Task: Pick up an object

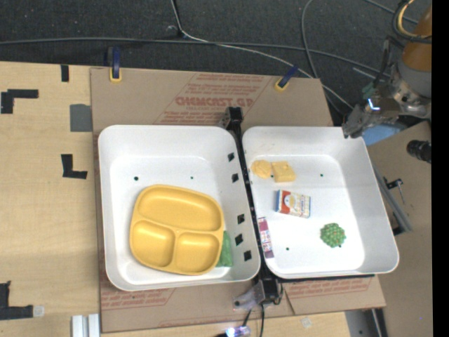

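Observation:
In the right bin (365, 188) lie a pale yellow cheese-like piece (275, 170), a small red and white carton (292, 203), a green broccoli-like toy (333, 235) and a narrow purple-pink packet (264, 236) at the left wall. The left bin (119, 146) holds a yellow divided plate (177, 229) with a green item (226, 251) tucked at its right edge. My gripper (358, 123) hangs at the upper right, just outside the right bin's far right corner, away from all objects. Nothing shows between its fingers.
Both bins rest on a brown cardboard sheet (210, 97) clamped at the back. Black cables (210, 41) run across the dark floor behind. The arm's grey body with its orange band (417, 41) stands at the right edge.

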Controlling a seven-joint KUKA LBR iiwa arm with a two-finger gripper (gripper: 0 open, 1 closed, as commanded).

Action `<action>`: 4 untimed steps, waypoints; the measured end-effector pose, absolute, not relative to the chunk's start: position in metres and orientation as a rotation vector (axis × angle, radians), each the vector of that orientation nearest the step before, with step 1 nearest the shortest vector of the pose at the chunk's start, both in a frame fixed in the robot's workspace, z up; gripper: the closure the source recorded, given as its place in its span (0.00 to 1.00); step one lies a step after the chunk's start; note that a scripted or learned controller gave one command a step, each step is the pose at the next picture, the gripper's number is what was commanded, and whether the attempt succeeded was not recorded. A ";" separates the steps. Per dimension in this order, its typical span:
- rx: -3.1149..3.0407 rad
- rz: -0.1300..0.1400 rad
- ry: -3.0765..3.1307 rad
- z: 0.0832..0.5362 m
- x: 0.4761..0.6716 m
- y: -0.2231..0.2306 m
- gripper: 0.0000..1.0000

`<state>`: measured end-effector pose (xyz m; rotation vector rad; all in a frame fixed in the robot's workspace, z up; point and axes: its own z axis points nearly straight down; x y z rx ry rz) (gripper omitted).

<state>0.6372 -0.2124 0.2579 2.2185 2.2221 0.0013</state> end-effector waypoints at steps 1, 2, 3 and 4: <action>2.216 0.000 2.227 0.258 0.646 -0.167 1.00; 2.216 0.000 2.230 0.249 0.648 -0.103 1.00; 2.216 0.000 2.229 0.252 0.651 -0.054 1.00; 2.216 -0.003 2.229 0.235 0.661 0.003 1.00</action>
